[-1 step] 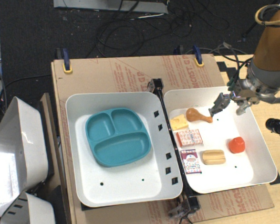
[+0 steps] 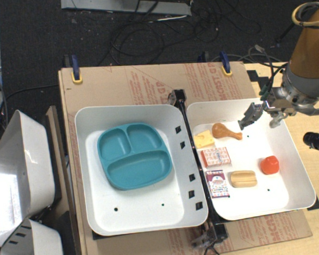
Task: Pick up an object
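Drumstick toy (image 2: 225, 130) sits in the right bin (image 2: 295, 196) approx 11 o'clock, w/ my tool (image 2: 262, 116) hovering just at its 2 o'clock, fingers spread, pinching nothing afaict.

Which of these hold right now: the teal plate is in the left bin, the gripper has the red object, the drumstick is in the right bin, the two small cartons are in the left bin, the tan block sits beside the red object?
1. The teal divided plate lies in the left bin. True.
2. The gripper holds the red object. False: it lies on the floor of the right bin, apart from the gripper.
3. The toy drumstick is in the right bin. True.
4. The two small cartons are in the left bin. False: both lie in the right bin, near its left wall.
5. The tan block sits just left of the red object. True.
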Tool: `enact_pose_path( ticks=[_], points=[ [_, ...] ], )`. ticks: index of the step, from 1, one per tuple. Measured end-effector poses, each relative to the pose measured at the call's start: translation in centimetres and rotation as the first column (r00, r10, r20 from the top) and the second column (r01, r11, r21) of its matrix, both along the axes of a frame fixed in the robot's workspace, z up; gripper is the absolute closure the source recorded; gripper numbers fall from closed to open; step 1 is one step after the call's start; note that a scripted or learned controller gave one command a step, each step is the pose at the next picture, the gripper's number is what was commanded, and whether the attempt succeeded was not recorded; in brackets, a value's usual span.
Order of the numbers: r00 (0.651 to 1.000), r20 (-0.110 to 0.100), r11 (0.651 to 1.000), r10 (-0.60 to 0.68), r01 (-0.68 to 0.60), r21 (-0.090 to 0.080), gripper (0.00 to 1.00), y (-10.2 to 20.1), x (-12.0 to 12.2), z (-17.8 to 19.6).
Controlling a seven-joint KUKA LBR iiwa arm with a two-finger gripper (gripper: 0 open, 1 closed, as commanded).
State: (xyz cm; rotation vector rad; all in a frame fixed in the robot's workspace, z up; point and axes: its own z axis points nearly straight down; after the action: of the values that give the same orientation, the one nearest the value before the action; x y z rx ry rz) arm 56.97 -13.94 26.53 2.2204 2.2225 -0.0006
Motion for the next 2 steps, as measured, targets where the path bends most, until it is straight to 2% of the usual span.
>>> enact_pose_path(
  ticks=[2],
  points=[
    [1.000, -0.006, 1.000, -0.003, 0.003, 0.001, 0.00, -0.3, -0.9, -12.4]
  ],
)
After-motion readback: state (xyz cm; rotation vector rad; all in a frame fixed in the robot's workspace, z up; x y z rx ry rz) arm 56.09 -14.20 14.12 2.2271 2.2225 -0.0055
